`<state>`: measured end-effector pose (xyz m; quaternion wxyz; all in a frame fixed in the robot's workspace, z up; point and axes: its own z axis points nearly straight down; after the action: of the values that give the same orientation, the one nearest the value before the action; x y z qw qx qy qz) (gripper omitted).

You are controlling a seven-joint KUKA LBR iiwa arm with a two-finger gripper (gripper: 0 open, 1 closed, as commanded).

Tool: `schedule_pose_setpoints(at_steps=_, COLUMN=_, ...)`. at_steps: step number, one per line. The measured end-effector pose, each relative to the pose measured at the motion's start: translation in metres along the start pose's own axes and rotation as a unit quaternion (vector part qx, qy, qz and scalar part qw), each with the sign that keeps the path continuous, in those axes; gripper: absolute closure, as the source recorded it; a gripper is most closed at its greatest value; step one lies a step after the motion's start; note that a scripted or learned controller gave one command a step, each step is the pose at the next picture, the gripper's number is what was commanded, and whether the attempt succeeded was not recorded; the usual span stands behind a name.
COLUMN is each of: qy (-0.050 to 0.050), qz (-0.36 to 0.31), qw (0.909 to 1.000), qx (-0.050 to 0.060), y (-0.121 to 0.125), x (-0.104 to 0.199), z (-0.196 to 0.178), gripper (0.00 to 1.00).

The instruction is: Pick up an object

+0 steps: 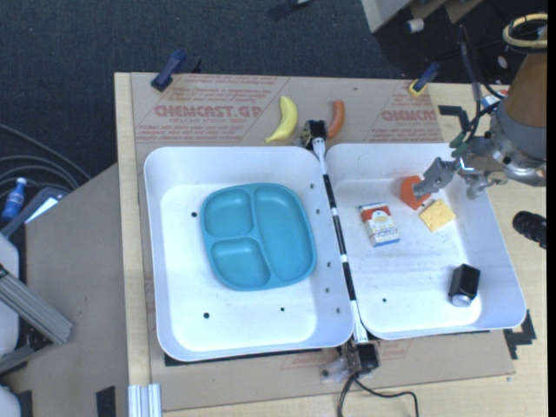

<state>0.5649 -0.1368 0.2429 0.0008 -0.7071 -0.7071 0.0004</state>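
Camera view, near to far: black block [464, 284] at right bin [486, 320] front, red-white box [380, 225] mid, yellow piece [437, 216] and orange piece [411, 189] at back. Gripper [432, 182] sits at the orange piece; finger state unclear, can't tell. Nothing lifted, so pick not done.

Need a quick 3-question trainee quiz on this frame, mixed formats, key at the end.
1. True or false: the blue divided plate lies in the left bin.
2. Which lies nearest the claw: A) black object B) orange block C) small carton
3. Fill in: the banana lies on the bench, ____ the bins.

Key: 1 true; 2 B; 3 outside.
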Motion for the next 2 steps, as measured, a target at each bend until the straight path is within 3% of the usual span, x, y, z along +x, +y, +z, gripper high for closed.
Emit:
schedule_pose_setpoints(at_steps=1, qy=0.000, qz=0.000, qw=1.0000, qx=0.000, y=0.048, x=-0.037, z=0.141, gripper=0.00)
schedule_pose_setpoints(at_steps=2, qy=0.000, qz=-0.001, qw=1.0000, qx=-0.002, y=0.083, x=-0.015, z=0.158, gripper=0.00)
